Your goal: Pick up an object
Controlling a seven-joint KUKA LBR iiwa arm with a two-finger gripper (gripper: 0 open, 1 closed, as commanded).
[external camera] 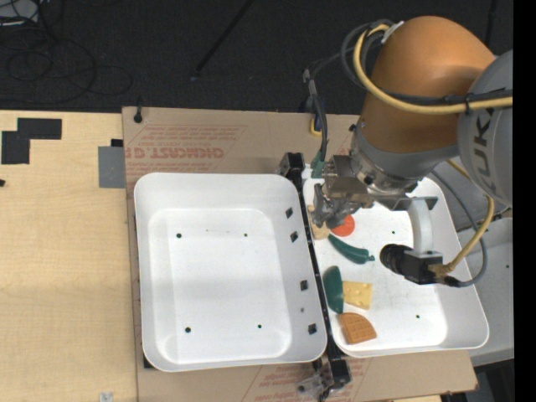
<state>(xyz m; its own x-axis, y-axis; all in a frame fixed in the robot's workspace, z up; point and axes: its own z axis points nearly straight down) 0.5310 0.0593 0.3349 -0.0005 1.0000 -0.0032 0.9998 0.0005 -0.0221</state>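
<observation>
Cardboard-topped desk is carrying two bins, and the arm's jaws, their state impossible to tell, are hanging near the right bin's crowded left edge.

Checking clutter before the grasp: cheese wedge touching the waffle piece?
Apart. Camera view shows bare white bin floor between the cheese wedge and the waffle piece.

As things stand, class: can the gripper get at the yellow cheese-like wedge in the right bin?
Probably yes. The yellow wedge lies uncovered on the floor of the right bin, apart from its walls, with the gripper above the same bin. The green piece beside it may crowd one finger.
</observation>
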